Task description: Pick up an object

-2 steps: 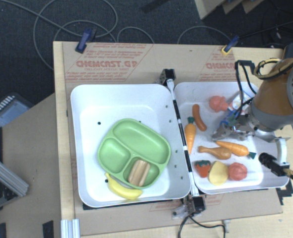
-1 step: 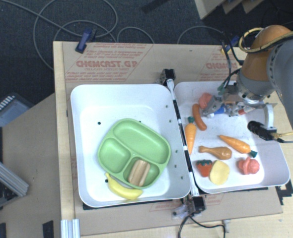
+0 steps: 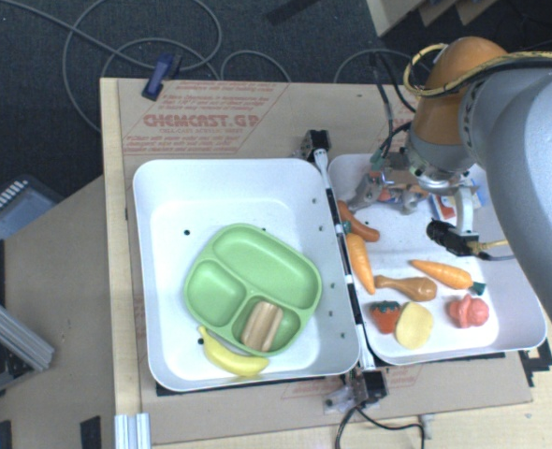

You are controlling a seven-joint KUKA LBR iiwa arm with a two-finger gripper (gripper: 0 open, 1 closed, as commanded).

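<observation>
— Dark carpet and loose cables behind; a cardboard sheet (image 3: 201, 120) over the bench, two white bins on top. Anything worth taking?

— Plenty, mostly in the right bin (image 3: 505, 340): toy food spread apart on the floor, so room to come down around a piece. Drumstick (image 3: 407, 287) and pointed carrot (image 3: 444, 272) in the middle, yellow lump (image 3: 414, 325) and red piece (image 3: 468, 311) nearer the front, long carrot (image 3: 357, 262) tight along the left wall.

— And the gripper (image 3: 414, 195)?

— Hangs low over that bin's far end, above the toys, holding nothing visible. Spread or pressed together: cannot tell from this angle.

— Left bin (image 3: 150, 190)?

— Green divided plate (image 3: 253, 279), a tan roll (image 3: 262, 325) in one compartment, a banana (image 3: 231, 358) touching the plate's near rim. Well apart from the gripper; probably not the target. Likelier a pick among the near toys.
</observation>
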